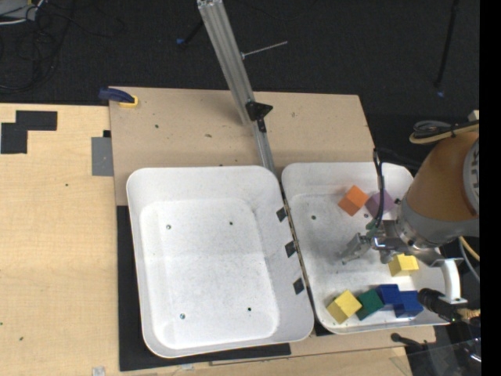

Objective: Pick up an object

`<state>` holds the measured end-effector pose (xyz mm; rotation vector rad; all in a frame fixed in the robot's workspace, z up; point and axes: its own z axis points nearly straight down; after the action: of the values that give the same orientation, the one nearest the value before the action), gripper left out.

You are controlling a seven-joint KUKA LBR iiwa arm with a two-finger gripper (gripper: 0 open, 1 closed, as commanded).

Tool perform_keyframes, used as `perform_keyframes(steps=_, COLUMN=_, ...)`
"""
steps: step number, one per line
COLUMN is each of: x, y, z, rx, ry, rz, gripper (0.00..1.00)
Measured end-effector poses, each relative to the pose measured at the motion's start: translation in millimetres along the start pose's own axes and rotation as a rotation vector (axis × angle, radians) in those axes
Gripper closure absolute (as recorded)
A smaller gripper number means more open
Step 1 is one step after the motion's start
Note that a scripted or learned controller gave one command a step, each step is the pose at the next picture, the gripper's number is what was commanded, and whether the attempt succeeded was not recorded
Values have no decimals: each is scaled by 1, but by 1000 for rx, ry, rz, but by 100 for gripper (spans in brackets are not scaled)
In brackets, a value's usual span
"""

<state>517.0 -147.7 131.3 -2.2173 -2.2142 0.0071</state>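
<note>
Bench; right bin: orange, yellow, green, blue blocks; gripper state unclear.

You cannot see the whole arm: the right edge of the view cuts it off. Its wrist covers part of the purple block and the far right wall of the right bin. The gripper is small and blurred (its fingers are not clear). The green block is partly behind the blue one.
</note>
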Motion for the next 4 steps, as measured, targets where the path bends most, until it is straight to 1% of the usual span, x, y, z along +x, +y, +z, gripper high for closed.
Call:
perform_keyframes(steps=1, x=0, y=1, z=40, rx=-7, ry=-1, rz=0, gripper=0)
perform_keyframes(steps=2, x=-1, y=0, z=29, rx=-6, ry=1, rz=8, gripper=100)
perform_keyframes(steps=3, x=-2, y=0, z=-13, rx=-10, ry=-2, rz=2, gripper=100)
perform_keyframes(steps=4, x=-4, y=-1, z=-76, rx=-13, ry=-3, rz=-2, gripper=100)
